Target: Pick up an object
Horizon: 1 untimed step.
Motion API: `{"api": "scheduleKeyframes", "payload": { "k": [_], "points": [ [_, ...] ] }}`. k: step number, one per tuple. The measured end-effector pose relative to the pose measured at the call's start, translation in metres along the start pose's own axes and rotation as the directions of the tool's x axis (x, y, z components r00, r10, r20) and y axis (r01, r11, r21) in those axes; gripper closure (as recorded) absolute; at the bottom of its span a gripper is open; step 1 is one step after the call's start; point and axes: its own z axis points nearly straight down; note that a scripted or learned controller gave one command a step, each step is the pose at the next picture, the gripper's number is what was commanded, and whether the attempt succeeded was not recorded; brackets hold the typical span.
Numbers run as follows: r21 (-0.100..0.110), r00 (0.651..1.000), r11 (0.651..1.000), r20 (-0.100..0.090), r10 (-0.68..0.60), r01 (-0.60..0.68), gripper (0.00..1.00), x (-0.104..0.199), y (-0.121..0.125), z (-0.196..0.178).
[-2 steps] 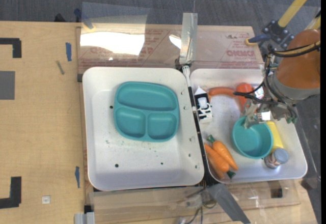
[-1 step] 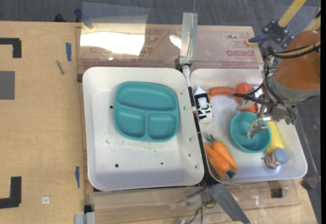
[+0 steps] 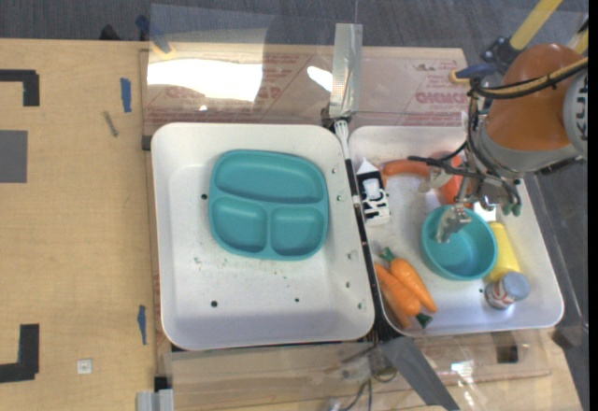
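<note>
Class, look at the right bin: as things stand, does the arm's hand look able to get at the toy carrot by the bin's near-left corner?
Probably yes. The carrot lies uncovered beside the teal bowl, and the hand hangs just over that bowl, with nothing lying on top of the carrot.

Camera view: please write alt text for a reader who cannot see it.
The gripper of a grey and orange arm hangs over a teal bowl in the right bin, among toy carrots and a yellow item. The left bin holds a teal divided plate.
</note>
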Motion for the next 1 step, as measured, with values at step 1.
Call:
{"api": "scheduleKeyframes", "payload": {
  "k": [1],
  "points": [
    [-0.001, 0.998, 0.998, 0.004, -0.062, 0.062, 0.00, -0.0192, 0.0579, -0.0001]
  ]
}}
